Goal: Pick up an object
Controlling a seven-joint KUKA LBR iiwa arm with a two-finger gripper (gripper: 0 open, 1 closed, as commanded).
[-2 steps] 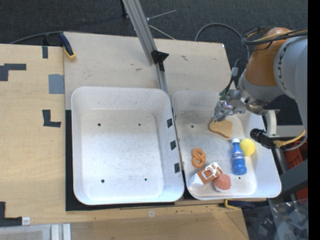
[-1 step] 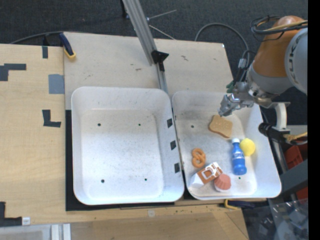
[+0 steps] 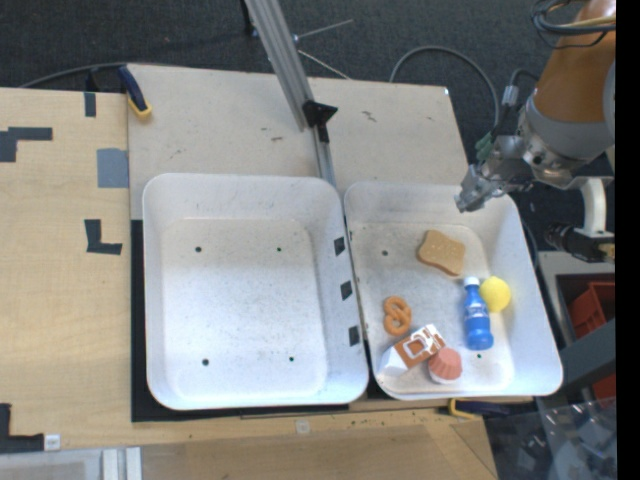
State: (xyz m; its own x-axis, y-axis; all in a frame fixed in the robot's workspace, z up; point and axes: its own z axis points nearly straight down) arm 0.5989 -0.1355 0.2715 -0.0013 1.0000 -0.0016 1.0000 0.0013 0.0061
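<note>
**White bins, crowded corner: pick risks noted**

White, shallow and finely speckled, the two bins sit side by side; the left bin [image 3: 240, 288] carries nothing to lift, and every candidate lies in the right bin [image 3: 400, 218], mostly toward its near end. The gripper [image 3: 472, 196] hangs over the far right rim of that bin, apart from all objects. Its tip is small and dark at this slant, so whether it is spread or closed cannot be told; nothing is seen in its hold.

Materials and shapes:
- Bread slice [image 3: 442, 253]: tan, flat, matte, probably soft.
- Blue bottle [image 3: 477, 320]: smooth, cylindrical, white cap, lying on its side.
- Yellow ball [image 3: 495, 293]: rounded, just beside the bottle's cap end.
- Orange pretzel [image 3: 397, 315]: thin, looped, low.
- Red-and-white box [image 3: 420, 345] and pink rounded piece [image 3: 446, 366]: close together, possibly touching.

Risks, in my judgement: the bottle may roll or slip from a pinch; the ball could squirt aside. The near cluster invites a double contact. The flat bread and pretzel offer little height, so a descent may strike the bin floor. The nearby rim could foul an approach.
</note>
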